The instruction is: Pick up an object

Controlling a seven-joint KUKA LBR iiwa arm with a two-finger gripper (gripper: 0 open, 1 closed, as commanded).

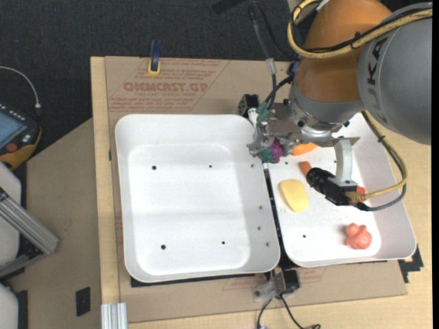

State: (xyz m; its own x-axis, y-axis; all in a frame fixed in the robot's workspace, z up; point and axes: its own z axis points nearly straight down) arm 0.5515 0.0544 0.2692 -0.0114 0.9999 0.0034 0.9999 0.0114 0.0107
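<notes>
Brown cardboard (171,81) covers the worktop (75,204) under two white bins (137,204). The hand (269,144) is by a purple thing (276,151); its grip is hidden.

Pretty obviously a robotics lab I'm working in, not anybody's home or kitchen. My counter (75,184) is just a bare brown board with a sheet of printed cardboard (168,81) laid flat on it, held at the back edge by a little blue clamp (155,57). Two shallow white bins (123,184) sit side by side on that, plain test trays with small dots on the floor. Loose cables (274,91) run everywhere, one trailing off the front edge, and dark carpet (68,19) surrounds the whole setup. Some aluminium framing (27,221) pokes in at the left.
</notes>
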